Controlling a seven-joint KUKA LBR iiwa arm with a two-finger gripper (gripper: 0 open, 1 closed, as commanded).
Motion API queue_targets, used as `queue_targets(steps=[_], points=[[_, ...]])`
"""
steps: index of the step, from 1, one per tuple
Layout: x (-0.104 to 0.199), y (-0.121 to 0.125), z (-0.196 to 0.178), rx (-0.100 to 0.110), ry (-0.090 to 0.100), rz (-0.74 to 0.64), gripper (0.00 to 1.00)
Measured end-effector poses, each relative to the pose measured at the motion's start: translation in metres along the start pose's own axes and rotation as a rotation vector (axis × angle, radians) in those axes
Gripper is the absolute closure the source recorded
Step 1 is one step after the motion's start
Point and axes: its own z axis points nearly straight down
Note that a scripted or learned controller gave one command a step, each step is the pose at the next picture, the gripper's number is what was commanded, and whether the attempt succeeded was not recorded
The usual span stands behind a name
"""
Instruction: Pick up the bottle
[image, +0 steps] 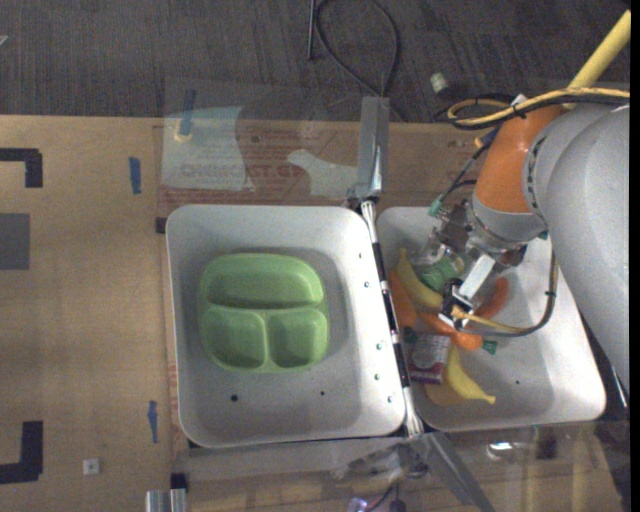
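Gripper (448, 262) hangs low over the pile in the right bin (545, 375), toward that bin's far-left corner. From my feed I cannot tell whether it is wide or narrow, and I see nothing held in it. Right beneath it sits a green object (436, 277) that is partly hidden, so I can't name it more closely. What I take for the bottle (430, 358), small and pale with a dark red label, lies on its side against the bin's left wall, nearer the front edge and apart from the gripper. Clutter crowds it. An orange carrot (455, 330) lies across just behind it, and a banana (468, 385) touches or nearly touches its front-right side. A second banana (412, 282) and another orange piece (400, 300) line the left wall behind it. A red-orange pepper-like thing (496, 293) lies to the right of the gripper. The left bin (200, 235) carries a green divided plate (265, 310) near its middle.
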Motion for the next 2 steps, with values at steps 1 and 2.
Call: queue_targets(steps=[1, 2], points=[[0.000, 0.001, -0.011, -0.003, -0.002, -0.002, 1.00], [0.049, 0.012, -0.169, 0.003, -0.002, 0.137, 1.00]])
